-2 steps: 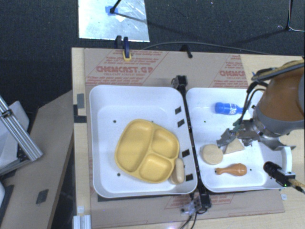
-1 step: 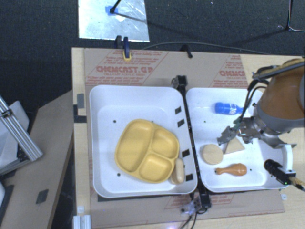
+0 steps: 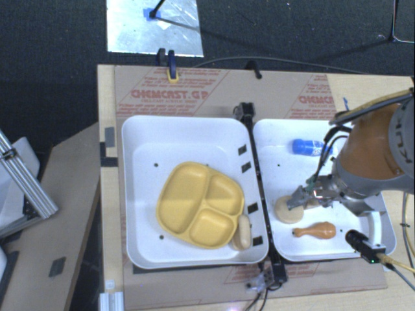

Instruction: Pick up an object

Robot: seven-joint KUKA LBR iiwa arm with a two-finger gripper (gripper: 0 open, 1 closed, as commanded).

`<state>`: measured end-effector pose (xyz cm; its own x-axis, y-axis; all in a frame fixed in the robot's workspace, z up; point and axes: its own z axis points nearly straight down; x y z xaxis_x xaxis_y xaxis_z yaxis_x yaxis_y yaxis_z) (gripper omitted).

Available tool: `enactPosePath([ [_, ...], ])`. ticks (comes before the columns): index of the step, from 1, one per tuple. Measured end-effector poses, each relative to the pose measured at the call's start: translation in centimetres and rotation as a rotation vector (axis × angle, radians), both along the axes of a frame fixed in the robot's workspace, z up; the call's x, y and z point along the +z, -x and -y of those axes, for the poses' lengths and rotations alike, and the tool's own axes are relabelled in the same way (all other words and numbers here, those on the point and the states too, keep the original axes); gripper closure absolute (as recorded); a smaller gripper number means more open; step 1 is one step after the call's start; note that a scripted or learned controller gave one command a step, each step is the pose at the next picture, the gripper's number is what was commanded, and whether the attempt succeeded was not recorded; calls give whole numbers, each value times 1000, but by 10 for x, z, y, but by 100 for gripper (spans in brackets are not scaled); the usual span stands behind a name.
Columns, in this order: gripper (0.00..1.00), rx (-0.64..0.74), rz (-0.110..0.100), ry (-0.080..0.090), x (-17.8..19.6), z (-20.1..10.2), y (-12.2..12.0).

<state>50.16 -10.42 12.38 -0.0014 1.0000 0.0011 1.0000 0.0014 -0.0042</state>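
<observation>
In the right bin (image 3: 279, 141) a round tan object (image 3: 285, 210) lies near the left wall. My gripper (image 3: 302, 197) hangs right at its upper right edge, touching or just above it. A brown wooden piece with a narrow neck (image 3: 316, 230) lies just below the gripper. Toward the back of the same bin, a blue object (image 3: 305, 147) is partly hidden by the arm. The left bin (image 3: 139, 167) carries a yellow divided plate (image 3: 200, 203), and a small beige object (image 3: 242, 232) sits against the plate's lower right corner.
The grey and orange arm (image 3: 373, 151) covers the right side of the right bin. A black divider with clips (image 3: 254, 173) runs between the two bins. Cardboard (image 3: 194, 92) lies under and behind the bins.
</observation>
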Motion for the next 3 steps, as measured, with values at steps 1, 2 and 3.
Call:
enactPosePath([
  [1,0,-3,12,2,-33,2,-4],
  [2,100,-2,28,8,-20,3,-8],
  [3,100,3,11,2,43,-1,-12],
])
